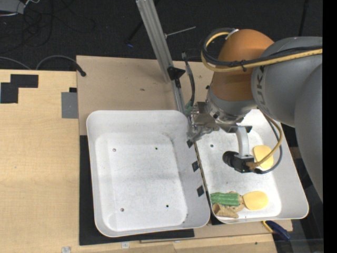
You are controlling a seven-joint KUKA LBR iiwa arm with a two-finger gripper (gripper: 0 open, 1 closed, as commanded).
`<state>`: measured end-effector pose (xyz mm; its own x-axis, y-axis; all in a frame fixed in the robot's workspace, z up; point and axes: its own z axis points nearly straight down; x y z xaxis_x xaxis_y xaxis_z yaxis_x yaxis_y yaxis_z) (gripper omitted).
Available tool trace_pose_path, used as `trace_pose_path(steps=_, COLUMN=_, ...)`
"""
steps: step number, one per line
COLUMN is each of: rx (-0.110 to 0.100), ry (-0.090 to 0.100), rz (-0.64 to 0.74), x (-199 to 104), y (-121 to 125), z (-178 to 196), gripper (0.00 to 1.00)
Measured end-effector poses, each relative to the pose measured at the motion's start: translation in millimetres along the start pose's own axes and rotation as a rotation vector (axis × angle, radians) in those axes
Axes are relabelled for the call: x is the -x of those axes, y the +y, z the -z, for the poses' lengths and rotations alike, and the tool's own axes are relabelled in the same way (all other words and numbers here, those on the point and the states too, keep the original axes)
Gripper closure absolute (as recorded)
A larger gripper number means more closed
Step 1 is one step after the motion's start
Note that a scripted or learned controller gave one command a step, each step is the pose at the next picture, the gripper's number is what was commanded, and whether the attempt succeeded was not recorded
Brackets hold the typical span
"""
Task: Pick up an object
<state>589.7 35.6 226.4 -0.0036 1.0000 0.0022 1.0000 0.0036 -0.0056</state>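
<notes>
Now, bins: 2 shallow white plastic bins side by side, the left bin (137, 167) and the right bin (292, 204).
Arm: 1 grey arm with an orange band (239, 62), leaning over the right bin.
Gripper (199, 124): at the right bin's far left corner, by the wall between the 2 bins; released or clenched, cannot tell.
Yellow: 2 rounded yellow pieces in the right bin, one (256, 200) by the near rim, one (263, 154) mid-bin, partly hidden.
Green: 1 knobbly green object (225, 197), just left of the near yellow piece.
Tan: 1 lumpy tan object (227, 211), touching the green one.

2 white bins (138, 165), green toy (225, 198), yellow disc (256, 200)
</notes>
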Motion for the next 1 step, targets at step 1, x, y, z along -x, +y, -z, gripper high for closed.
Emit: trace_pose_path(steps=1, rx=0.003, ry=-0.001, rz=-0.001, x=-45.9, y=3.5, z=-3.5, gripper=1.00)
